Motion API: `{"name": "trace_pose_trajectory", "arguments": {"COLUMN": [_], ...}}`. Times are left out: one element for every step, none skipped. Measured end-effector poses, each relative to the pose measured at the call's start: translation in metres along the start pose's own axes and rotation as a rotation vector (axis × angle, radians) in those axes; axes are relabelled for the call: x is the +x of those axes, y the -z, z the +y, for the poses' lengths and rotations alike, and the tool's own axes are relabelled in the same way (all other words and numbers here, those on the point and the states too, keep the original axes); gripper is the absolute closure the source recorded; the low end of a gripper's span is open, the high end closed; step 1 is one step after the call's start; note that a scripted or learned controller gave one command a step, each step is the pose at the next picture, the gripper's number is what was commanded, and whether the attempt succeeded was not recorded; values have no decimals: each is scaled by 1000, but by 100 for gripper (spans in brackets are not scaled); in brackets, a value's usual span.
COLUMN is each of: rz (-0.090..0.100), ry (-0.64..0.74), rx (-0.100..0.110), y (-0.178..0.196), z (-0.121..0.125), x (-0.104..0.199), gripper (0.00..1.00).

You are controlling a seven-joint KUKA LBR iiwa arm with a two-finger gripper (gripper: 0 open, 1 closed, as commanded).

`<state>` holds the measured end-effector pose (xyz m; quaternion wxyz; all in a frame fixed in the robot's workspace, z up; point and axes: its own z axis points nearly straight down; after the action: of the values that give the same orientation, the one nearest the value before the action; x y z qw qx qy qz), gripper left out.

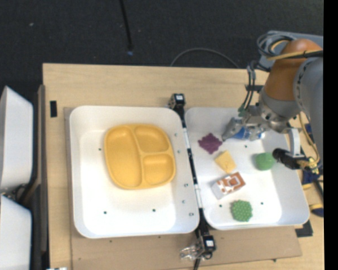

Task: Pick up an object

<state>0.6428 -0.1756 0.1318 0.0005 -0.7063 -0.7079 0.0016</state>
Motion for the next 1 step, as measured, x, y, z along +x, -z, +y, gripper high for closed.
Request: {"name": "trace_pose_trajectory", "arguments": {"rz": [-2], "ry": [0], "rx": [-9], "y": [16], "z": [2], "x": [-1], "gripper": [100]}}
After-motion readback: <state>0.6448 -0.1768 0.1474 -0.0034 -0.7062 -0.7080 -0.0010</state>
